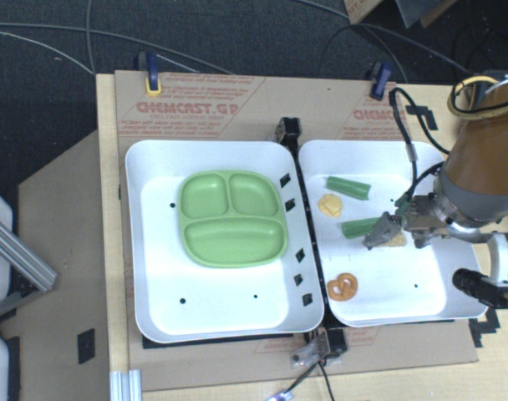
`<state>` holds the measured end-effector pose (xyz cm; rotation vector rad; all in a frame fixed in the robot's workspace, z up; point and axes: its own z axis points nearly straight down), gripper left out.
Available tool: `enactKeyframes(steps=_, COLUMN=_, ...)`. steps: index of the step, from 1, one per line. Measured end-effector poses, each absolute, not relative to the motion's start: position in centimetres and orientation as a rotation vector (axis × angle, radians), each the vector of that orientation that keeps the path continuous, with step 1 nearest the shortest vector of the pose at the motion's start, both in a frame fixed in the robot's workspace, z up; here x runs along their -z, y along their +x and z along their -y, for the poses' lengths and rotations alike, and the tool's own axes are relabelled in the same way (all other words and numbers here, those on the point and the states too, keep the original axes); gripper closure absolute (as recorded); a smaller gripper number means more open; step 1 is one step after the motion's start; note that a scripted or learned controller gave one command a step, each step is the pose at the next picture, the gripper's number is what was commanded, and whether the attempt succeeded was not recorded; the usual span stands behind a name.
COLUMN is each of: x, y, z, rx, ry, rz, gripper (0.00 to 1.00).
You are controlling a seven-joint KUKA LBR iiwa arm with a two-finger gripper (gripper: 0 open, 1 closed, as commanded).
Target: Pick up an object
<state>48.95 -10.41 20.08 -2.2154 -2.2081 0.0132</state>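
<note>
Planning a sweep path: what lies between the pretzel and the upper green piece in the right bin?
In the camera view, the small yellow piece lies between the pretzel and upper green piece.

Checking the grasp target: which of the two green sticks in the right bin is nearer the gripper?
The lower green stick, lying right beside the gripper. The upper green stick lies farther off, toward the bin's back.

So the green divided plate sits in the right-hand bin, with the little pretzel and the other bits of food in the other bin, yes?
Not quite. The camera view shows the green divided plate in the left-hand bin, not the right-hand one. The pretzel and the other bits of food lie in the other bin, the right-hand one, where the gripper is.
</note>
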Motion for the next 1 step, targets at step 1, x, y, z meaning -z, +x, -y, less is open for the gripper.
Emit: enactKeyframes(steps=1, x=-20.69, y=49.26, z=10.40, rx=-0.001, ry=-2.219, rz=2.220, gripper=0.00)
